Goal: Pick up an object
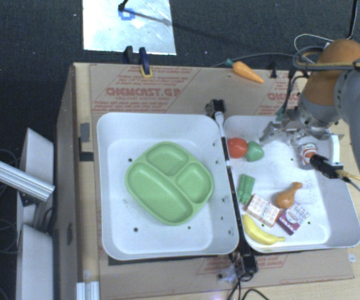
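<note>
Toy foods are seen scattered in the right bin [342,227]. A red tomato [236,147] and a green round piece [255,151] are found touching each other near its 10 o'clock corner. A green ridged block [245,188] is placed by the divider, with a small printed box [263,210] just at its 5 o'clock. A brown drumstick [287,195] is laid near the middle, a dark red packet [293,218] at its 6 o'clock, and a yellow banana [260,230] along the near wall. A small can [306,153] is seen at the 1 o'clock side, just under the arm. The gripper [279,130] is held low over the far edge of this bin, at 2 o'clock of the tomato; its fingers are spread and nothing is seen between them. A green divided plate [169,182] is set in the left bin [114,230]. An orange carrot [248,72] is left on the cardboard beyond the bins.
</note>
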Tool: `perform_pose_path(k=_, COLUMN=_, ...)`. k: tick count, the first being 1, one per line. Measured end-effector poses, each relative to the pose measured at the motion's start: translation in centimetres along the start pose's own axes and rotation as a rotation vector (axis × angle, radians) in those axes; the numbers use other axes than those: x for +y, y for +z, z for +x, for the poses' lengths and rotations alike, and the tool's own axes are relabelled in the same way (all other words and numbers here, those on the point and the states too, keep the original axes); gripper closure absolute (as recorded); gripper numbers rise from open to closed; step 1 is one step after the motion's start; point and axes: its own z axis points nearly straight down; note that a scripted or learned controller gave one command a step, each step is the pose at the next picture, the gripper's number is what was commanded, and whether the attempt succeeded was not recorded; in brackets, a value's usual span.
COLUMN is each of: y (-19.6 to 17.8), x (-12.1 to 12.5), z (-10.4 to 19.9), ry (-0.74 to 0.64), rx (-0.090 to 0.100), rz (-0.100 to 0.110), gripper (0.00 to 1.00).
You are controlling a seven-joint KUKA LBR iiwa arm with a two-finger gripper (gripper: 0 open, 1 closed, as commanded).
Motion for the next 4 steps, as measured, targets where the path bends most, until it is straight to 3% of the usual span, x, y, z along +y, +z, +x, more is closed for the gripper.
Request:
perform_pose_path(k=3, y=0.0, x=0.0, z=6.7, ry=-0.003, rx=0.001, rz=0.001, gripper=0.0)
perform_pose_path(k=4, y=0.0, x=0.0, z=6.1, ry=0.001, rx=0.001, rz=0.001, gripper=0.0)
